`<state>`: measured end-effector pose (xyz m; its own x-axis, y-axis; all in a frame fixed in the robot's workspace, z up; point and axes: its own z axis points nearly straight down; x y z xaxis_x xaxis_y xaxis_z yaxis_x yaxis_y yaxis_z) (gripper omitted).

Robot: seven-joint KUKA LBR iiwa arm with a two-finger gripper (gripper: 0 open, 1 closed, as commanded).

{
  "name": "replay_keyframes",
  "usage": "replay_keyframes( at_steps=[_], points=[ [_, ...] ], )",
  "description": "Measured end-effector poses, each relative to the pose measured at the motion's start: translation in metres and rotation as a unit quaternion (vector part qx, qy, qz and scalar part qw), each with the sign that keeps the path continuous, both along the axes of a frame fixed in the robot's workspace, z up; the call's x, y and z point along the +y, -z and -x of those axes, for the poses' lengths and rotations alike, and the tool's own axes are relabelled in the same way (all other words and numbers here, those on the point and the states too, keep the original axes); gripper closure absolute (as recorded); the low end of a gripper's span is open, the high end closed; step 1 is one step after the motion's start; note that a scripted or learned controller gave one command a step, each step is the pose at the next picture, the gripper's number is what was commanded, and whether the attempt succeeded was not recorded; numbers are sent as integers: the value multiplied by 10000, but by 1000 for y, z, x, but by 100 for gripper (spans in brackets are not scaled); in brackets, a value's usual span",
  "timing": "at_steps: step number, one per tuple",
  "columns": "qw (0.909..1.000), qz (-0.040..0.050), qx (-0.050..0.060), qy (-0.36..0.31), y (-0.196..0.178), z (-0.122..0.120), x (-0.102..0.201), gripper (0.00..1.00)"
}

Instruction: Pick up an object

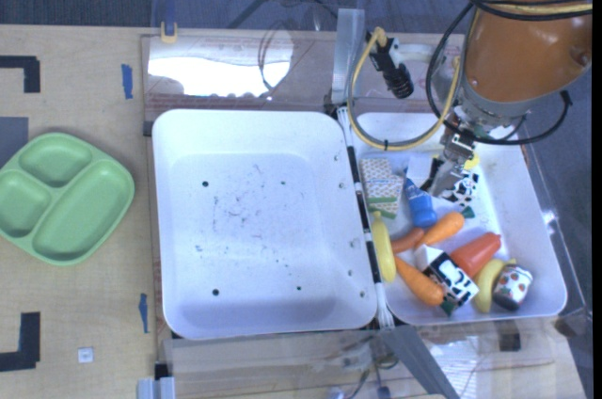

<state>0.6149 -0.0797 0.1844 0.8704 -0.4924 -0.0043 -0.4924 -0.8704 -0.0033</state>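
Your arm (522, 35) comes in from the upper right, its rounded orange band facing the camera and black and yellow cables looping beside it. Below the band the wrist points down over the far edge of the right bin (550, 228). The gripper (451, 173) hangs low inside that bin.

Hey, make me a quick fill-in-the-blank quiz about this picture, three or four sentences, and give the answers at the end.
1. The toys, among them the carrot, lie in the ____ bin.
2. The divided plate on the bench left of the bins is ____ in colour.
3. The divided plate has ____ compartments.
4. The tool hangs over the ____ bin.

Missing words: right; green; three; right
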Motion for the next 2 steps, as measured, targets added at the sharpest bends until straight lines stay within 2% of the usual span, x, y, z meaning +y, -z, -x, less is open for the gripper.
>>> replay_keyframes(
  at_steps=[1, 2],
  points=[
    [9808, -1, -3, 1949, -24, -51, 14, 100],
    [9611, 4, 4, 2761, -28, -49, 1, 100]
  ],
)
